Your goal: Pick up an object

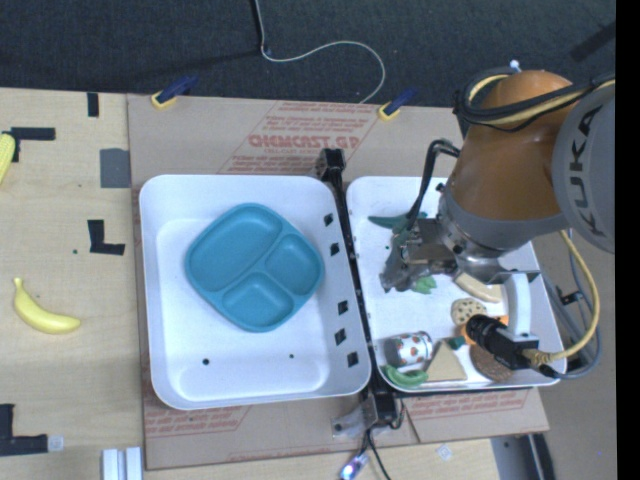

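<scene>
The gripper (405, 266) was seen low in the right bin (375, 193), over a green thing (425, 285). Perhaps it was touched; whether the pincer was wide or narrow could not be told. A blue plate (255, 266) was seen in the left bin (165, 268).

White letters "KUKA" run down the grey arm (600, 168). Red print on the cardboard sheet (300, 138) under the bins is too blurred to read.

Toys (440, 353) crowd the right bin's (370, 258) near edge; its left side lies open.
</scene>
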Controlling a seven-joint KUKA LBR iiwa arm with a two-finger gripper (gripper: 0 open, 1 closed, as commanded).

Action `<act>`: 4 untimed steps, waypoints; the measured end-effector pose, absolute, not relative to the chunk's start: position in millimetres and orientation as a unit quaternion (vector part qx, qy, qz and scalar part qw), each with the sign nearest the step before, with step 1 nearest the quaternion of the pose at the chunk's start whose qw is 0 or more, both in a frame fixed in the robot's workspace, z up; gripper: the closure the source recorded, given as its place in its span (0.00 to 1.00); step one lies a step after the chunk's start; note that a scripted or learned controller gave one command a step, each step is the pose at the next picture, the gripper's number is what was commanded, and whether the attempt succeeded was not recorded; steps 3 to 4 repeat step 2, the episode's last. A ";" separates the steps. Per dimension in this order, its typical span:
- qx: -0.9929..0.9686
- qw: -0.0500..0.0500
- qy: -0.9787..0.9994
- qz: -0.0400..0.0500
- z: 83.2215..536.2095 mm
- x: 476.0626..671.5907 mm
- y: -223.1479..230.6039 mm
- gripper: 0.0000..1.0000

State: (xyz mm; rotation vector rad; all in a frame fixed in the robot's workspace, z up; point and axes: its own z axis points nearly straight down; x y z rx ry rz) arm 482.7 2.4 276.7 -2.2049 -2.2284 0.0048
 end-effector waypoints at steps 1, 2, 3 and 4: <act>-0.705 -0.002 -0.710 -0.003 364.2 484.2 40.3 1.00; -0.705 0.000 -0.709 -0.001 399.8 483.7 71.8 1.00; -0.705 0.000 -0.709 -0.001 399.8 483.7 71.8 1.00; -0.705 0.000 -0.709 -0.001 399.8 483.7 71.8 1.00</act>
